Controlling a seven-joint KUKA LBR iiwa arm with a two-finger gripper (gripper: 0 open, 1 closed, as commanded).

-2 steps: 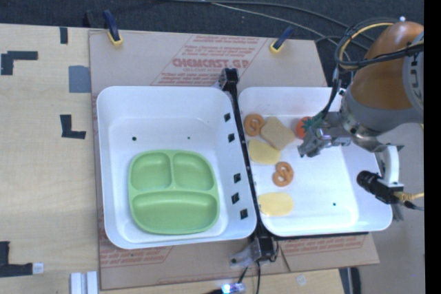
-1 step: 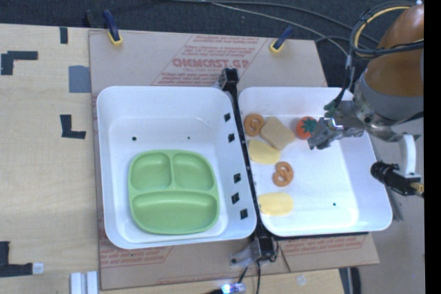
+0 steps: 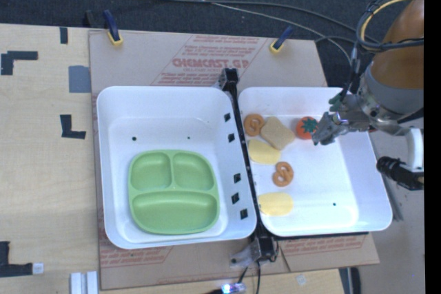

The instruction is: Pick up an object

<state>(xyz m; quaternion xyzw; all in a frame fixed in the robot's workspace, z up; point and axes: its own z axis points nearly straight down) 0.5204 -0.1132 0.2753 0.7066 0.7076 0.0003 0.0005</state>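
My gripper [image 3: 324, 134] is over the right bin [image 3: 358, 213], just beside the little red tomato [image 3: 306, 125] near the back wall. I honestly can't tell if it's clenched or released from up here. I'd centre over the tomato before closing, since it's round, glossy and likely to squirt out. The tan bread slice [image 3: 277, 132] looks flatter, and the pretzel [image 3: 282, 174] is knobbly. The green tray [image 3: 173, 191] sits in the left bin [image 3: 114, 148].

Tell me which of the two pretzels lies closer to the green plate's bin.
The upper pretzel, right beside the divider between the bins and touching the tan bread slice. The other pretzel sits farther right, below the yellow piece.
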